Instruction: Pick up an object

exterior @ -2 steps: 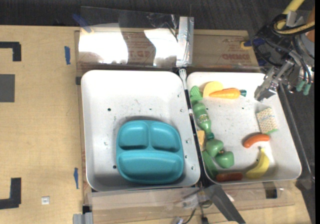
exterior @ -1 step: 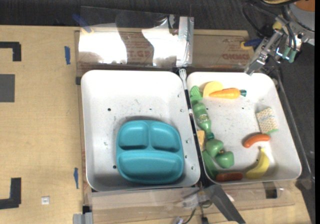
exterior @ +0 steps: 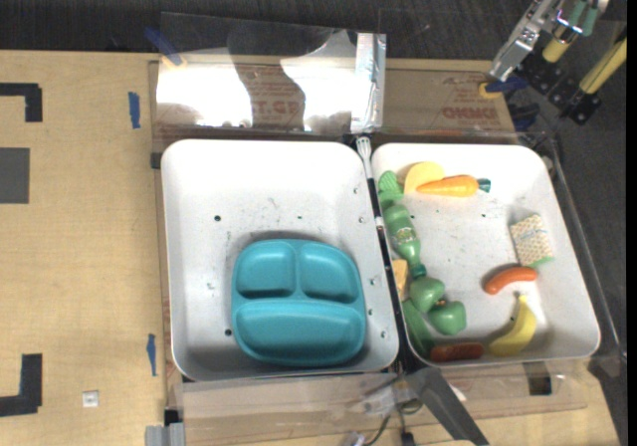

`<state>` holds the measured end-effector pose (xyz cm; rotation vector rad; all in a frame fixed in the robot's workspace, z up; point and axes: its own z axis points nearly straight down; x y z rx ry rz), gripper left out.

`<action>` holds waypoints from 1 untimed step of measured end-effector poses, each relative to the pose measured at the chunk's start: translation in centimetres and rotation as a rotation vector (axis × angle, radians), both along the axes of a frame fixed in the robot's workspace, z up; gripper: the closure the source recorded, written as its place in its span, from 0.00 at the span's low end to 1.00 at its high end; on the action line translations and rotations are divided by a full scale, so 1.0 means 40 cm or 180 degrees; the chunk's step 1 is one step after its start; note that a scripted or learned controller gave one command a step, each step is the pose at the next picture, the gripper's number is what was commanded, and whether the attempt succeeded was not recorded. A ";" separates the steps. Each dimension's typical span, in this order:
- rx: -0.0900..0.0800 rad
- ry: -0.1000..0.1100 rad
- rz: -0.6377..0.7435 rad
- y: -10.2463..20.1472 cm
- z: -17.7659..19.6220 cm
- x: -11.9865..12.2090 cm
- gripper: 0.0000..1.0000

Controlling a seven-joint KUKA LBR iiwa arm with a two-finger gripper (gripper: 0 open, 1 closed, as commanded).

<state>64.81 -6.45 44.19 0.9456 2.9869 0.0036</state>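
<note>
The right bin [exterior: 572, 235] holds toy food. An orange carrot [exterior: 448, 186] lies beside a yellow piece [exterior: 422, 175] at the back. Green vegetables [exterior: 400, 227] line the left wall, with a green pepper [exterior: 439, 313] further forward. A red chili [exterior: 510, 278], a banana [exterior: 516, 327] and a beige waffle-like piece [exterior: 530, 237] sit on the right side. A red piece [exterior: 458, 351] lies at the front wall. My gripper [exterior: 506, 61] hangs high above the bench's back right corner, outside and behind the right bin, with nothing seen in it.
In the left bin [exterior: 199, 185] a teal divided plate [exterior: 297, 301] lies near the front. A clear plastic sheet [exterior: 269, 86] stands behind the left bin. Cardboard borders both bins, with blue tape marks on the left.
</note>
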 end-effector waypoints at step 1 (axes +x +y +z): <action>0.0000 0.0041 0.0224 -0.068 -0.265 0.004 1.00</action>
